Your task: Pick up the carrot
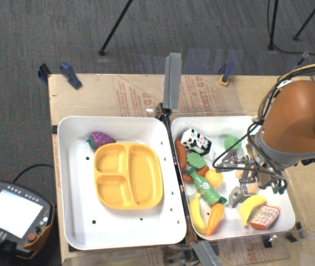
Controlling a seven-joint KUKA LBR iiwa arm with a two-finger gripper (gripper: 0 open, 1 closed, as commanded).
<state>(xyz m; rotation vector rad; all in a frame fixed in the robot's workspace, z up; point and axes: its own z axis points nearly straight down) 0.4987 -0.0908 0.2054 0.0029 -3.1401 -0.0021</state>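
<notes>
The carrot (214, 218), an orange cone with its green top pointing up and right, lies near the front edge of the right bin (286, 203). It sits between a yellow banana (196, 213) on its left and another banana (252, 208) on its right. My gripper (238, 195) hangs low over the bin, just up and right of the carrot and apart from it. A small peach-coloured piece (246, 188) shows right by the gripper's tip. The wrist's orange dome (291, 118) hides part of the bin's right side.
A green bottle (207, 188), a lemon (213, 178), a sausage (180, 154), a cow-patterned carton (195, 142) and an orange box (265, 216) crowd the right bin. The left bin (74, 204) holds a yellow divided plate (128, 175) and purple grapes (101, 139).
</notes>
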